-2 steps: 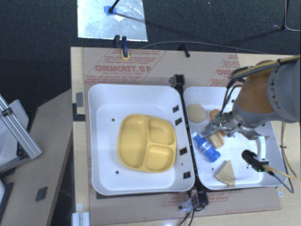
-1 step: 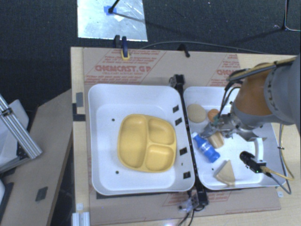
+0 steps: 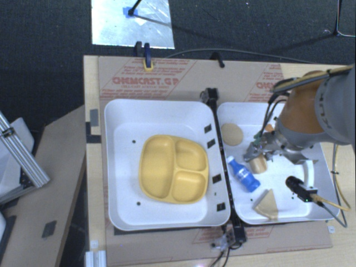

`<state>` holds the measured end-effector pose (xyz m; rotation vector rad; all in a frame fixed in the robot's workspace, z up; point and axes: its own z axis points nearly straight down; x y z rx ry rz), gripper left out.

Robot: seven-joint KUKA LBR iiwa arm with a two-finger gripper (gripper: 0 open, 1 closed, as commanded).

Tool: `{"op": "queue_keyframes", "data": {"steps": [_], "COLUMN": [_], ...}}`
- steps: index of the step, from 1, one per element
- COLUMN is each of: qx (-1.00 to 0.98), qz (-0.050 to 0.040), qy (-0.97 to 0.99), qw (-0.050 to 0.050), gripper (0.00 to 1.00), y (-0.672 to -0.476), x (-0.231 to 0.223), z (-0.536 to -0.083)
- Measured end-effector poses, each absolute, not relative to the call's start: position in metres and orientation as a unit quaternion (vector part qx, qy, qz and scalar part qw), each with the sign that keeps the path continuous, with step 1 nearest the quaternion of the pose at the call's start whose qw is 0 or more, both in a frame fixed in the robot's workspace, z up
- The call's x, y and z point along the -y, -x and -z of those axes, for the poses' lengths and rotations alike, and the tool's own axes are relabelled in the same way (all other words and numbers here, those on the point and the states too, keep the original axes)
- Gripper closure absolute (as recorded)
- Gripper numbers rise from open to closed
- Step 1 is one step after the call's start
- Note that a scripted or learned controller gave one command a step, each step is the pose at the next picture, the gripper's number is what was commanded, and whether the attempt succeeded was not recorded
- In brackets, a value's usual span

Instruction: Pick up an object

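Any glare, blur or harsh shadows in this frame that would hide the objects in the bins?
Camera view: lighting is even and soft, with no hard shadows; the white bins look bright but not blown out; the shiny sheet above the bench glares; the image is slightly soft overall, so the gripper area is hard to resolve.

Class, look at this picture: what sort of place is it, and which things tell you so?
Probably a robotics lab bench: a grey arm with an orange band reaches over two shallow white bins, one holding a yellow divided plastic plate, on a board printed "CHEMCAST".
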<state>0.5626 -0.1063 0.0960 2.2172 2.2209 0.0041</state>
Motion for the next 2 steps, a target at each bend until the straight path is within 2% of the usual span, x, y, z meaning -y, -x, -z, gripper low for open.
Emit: {"op": "queue_keyframes", "data": {"steps": [1,2], "qx": [-0.708,-0.708], "qz": [-0.0022,-0.0009], "qy": [-0.706,-0.706], "qw": [0.003,0.002], "gripper": [1.0,1.0], "y": [-0.563,-0.566], "x": [0.106,0.106], "z": [-0.16,-0.202]}}
